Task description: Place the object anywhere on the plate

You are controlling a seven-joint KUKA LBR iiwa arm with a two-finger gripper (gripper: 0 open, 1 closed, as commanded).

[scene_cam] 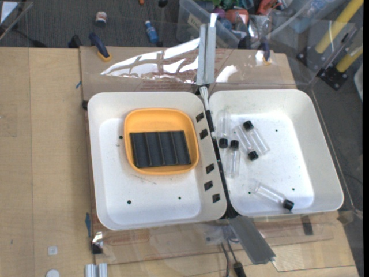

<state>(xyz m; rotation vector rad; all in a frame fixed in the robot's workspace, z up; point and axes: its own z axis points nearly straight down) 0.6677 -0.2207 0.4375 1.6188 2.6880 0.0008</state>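
An orange plate (134,123) lies in the left white bin (115,203), toward its back. A dark ridged block (159,148) rests flat on the plate and covers most of its middle. In the right white bin (314,154) lie several clear tubes with black caps. One tube (254,139) is near the centre, another (271,195) lies near the front, and two more (233,156) sit close to the wall between the bins.
A row of small black marks (209,154) runs along the wall between the bins. An upright metal post (206,51) stands behind that wall. A clear tub of colourful toys (242,4) sits beyond the bench at the back right.
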